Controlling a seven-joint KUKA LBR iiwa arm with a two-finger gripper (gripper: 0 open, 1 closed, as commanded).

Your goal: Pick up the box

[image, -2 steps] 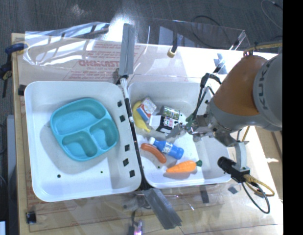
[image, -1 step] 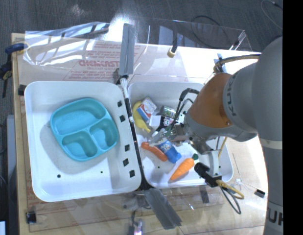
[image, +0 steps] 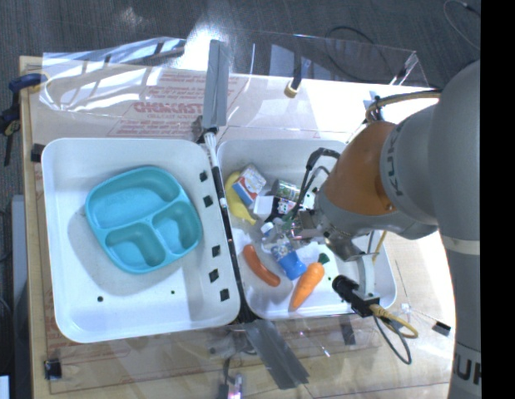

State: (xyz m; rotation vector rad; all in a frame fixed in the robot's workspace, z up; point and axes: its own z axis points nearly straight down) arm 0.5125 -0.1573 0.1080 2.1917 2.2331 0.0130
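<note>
White plastic bins sit side by side on the bench (image: 91, 110). The left bin (image: 61, 298) carries a light blue divided plate (image: 142, 218). The right bin (image: 265, 310) is crowded: a yellow banana-like toy (image: 237, 209) near its left wall, a red-orange sausage shape (image: 261, 266) and an orange carrot (image: 305, 285) toward its front, a small blue piece (image: 291, 265) between them, and a dark can-like item (image: 284, 192) further back.

The box (image: 252, 181) is small, white with red and blue print, lying in the back left part of the right bin, touching the yellow toy. It lies tilted, its long axis running roughly from front left to back right.

The gripper (image: 284, 233) reaches into the middle of the clutter, just in front of the box and apart from it, above the blue piece. Clutter and the grey-and-orange arm (image: 382, 173) hide its tips, so I cannot tell whether it is apart or closed, or touching anything.
</note>
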